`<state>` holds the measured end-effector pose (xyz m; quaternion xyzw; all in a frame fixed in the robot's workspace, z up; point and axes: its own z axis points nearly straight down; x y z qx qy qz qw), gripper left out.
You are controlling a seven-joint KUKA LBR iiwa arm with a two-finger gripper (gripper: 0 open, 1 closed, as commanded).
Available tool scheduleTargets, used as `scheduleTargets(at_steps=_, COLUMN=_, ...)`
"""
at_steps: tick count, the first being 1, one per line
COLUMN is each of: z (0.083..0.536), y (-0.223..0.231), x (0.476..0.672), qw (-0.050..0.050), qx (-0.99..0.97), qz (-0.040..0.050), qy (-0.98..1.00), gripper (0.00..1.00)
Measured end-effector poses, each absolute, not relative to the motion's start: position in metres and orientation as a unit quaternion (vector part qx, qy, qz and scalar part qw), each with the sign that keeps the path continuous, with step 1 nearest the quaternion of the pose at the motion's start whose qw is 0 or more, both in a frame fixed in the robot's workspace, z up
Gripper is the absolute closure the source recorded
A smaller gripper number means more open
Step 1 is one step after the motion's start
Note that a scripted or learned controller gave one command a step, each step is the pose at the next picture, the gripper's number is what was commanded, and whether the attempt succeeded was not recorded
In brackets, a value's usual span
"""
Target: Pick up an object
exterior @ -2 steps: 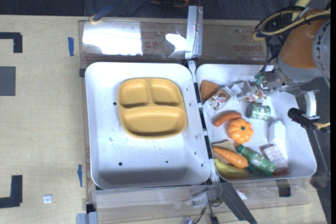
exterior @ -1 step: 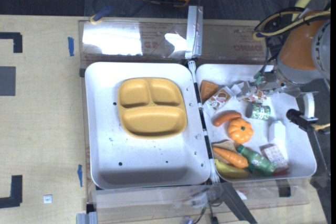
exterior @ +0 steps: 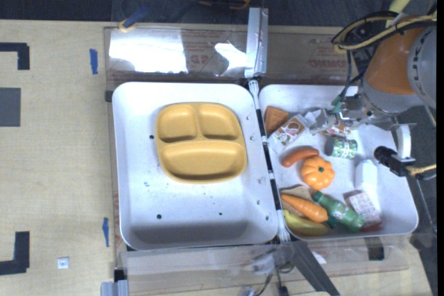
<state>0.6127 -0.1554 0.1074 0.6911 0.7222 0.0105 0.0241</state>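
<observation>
**Desk:** Claw — where is it, and has it got anything?

**Photographer:** It hangs low over the back of the right bin, at the end of the grey arm that reaches in from the right. Its tip sits among crumpled wrappers, just above a small green can. Whether the claw is apart or together I cannot tell; the clutter hides it. Nothing shows clearly between its tips.

**Desk:** So the pick is not made?

**Photographer:** By my reading, no. Everything lies in the bin: a small pumpkin near the middle, a sausage touching it, a carrot, a green bottle and a banana along the front, a red packet beside them.

**Desk:** And the left bin?

**Photographer:** It holds a yellow divided tray. What is left, I judge, is the whole of it: close on something, likely the can or a wrapper, and lift.
</observation>
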Motion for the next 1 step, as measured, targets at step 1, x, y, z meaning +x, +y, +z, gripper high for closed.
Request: scheduleTargets(at_steps=1, z=0.1075, y=-0.157, x=0.6112, qw=0.023, qx=0.698, qz=0.0131, qy=0.716, gripper=0.0)
